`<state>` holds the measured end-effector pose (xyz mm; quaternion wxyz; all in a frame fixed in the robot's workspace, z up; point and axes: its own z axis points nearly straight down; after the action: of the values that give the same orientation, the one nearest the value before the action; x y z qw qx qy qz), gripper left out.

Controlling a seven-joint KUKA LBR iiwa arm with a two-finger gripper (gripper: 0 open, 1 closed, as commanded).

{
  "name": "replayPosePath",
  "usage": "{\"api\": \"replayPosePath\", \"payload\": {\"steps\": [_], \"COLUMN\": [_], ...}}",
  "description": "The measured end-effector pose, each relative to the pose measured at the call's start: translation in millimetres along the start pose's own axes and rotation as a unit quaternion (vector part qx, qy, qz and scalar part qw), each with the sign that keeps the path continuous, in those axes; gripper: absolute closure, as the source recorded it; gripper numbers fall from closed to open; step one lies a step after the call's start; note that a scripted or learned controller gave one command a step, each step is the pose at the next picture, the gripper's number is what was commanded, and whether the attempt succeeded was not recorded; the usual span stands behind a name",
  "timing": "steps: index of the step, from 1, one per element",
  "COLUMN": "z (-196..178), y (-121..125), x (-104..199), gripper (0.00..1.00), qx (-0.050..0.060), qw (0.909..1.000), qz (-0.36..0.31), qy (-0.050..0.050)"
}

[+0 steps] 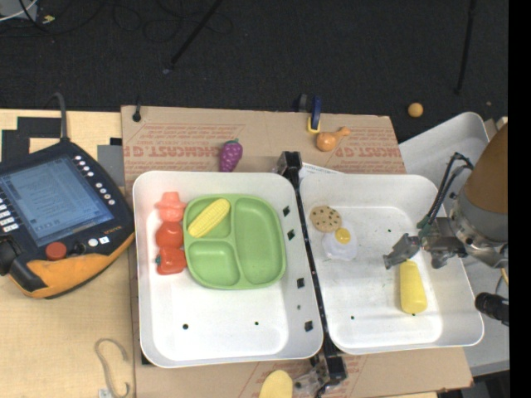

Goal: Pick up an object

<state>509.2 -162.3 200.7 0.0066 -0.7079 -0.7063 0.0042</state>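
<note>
My gripper [405, 254] hangs low in the right bin [373, 330], at its right side, just above the top end of a yellow cylinder-shaped toy [412, 289] that lies on the bin floor. Whether it touches the toy is unclear. Further left in the same bin lie a round brown cookie [325, 217] and a small yellow piece [342, 237] on something clear. In the left bin [216, 330] a green divided plate [241, 251] carries a yellow corn cob [207, 216]. A red and orange toy [169, 235] stands beside the plate.
A black divider [304, 247] runs between the bins. Behind them, purple grapes [231, 154] and an orange gourd [330, 138] lie on cardboard. A teach pendant [58, 214] lies at the left. A yellow object [276, 383] is at the front edge.
</note>
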Motion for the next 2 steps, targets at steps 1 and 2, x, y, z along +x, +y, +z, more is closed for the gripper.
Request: {"api": "replayPosePath", "payload": {"steps": [1,2], "z": [-6.9,41.4], "y": [2.9,6.9], "x": [-0.4,8.4], "gripper": [0.0,0.0], "qx": [-0.007,-0.004], "qw": [1.0,1.0], "qz": [-0.001,-0.001], "qy": [-0.002,0.0]}}
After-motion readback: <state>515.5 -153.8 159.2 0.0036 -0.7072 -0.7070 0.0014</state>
